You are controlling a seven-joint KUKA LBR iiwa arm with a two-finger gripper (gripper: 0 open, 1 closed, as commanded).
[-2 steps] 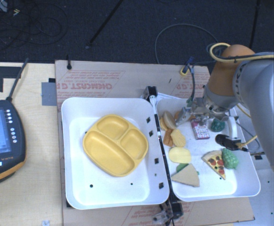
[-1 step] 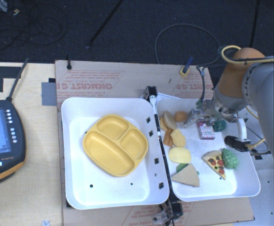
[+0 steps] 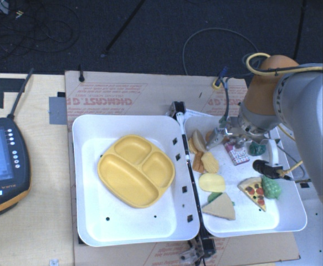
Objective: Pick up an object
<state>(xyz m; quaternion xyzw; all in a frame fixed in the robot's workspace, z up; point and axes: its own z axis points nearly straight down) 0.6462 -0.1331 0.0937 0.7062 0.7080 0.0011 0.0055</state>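
Note:
My gripper (image 3: 225,135) is low over the far part of the right bin (image 3: 294,218), under the orange-banded wrist. Just left of it lies a tan bread-like piece (image 3: 198,142), and a small pink packet (image 3: 239,155) lies just in front of it. A teal piece (image 3: 256,148) sits to its right. Nearer the front are a tan pastry (image 3: 210,162), a yellow lemon-like piece (image 3: 211,182), a sandwich wedge (image 3: 221,207), a pizza slice (image 3: 254,192) and green broccoli (image 3: 271,188). I see nothing clearly held.
The left bin (image 3: 89,215) holds a yellow divided plate (image 3: 136,170). A black ridge with clips (image 3: 186,170) separates the bins. A handheld pendant (image 3: 3,159) lies on the bench at far left. The arm's bulk covers the right bin's far right corner.

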